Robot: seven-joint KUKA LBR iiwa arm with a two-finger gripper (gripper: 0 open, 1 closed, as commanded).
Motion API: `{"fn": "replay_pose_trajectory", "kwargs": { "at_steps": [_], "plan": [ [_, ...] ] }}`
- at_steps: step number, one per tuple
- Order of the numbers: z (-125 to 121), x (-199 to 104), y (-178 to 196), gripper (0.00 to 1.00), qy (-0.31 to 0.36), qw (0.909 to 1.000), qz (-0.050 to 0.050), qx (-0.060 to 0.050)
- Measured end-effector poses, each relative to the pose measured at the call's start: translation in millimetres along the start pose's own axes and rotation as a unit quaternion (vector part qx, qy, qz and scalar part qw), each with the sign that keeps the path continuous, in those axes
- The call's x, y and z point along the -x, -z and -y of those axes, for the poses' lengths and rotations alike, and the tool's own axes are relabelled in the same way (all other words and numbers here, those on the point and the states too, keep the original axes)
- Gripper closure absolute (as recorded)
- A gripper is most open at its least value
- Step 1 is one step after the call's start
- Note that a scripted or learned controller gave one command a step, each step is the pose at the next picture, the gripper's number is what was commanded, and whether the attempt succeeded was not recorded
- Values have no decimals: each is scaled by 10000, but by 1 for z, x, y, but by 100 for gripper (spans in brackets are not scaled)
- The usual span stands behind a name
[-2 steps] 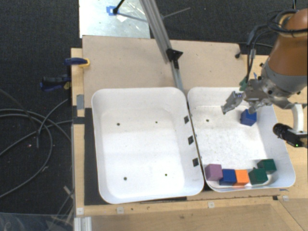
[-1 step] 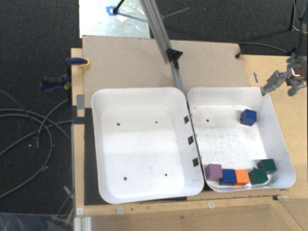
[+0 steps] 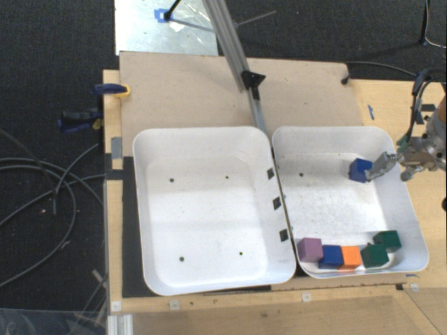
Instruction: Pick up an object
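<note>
A blue block [image 3: 359,169] sits at the tips of my gripper [image 3: 374,169], over the upper right part of the right bin [image 3: 328,201]. The grey fingers [image 3: 383,165] reach in from the right and close on the block's right side. Along the same bin's front wall lie a purple block [image 3: 309,248], a second blue block [image 3: 331,256], an orange block [image 3: 350,257] and two dark green blocks [image 3: 375,255] [image 3: 387,240].
The left bin [image 3: 150,152] stands beside the right one, joined by black clips [image 3: 276,202]. A grey pole [image 3: 230,40] slants across the back of the bench. Blue clamps [image 3: 105,89] and cables lie off the left side.
</note>
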State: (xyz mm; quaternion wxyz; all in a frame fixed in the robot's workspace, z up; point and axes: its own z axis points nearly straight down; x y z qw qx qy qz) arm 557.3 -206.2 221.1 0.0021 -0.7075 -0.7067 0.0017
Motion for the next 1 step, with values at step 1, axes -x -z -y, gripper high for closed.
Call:
{"fn": "replay_pose_trajectory", "kwargs": {
  "at_steps": [1],
  "plan": [
    [-65, 7, -134, 0, 38, 10000, 5, 25]
  ]
}}
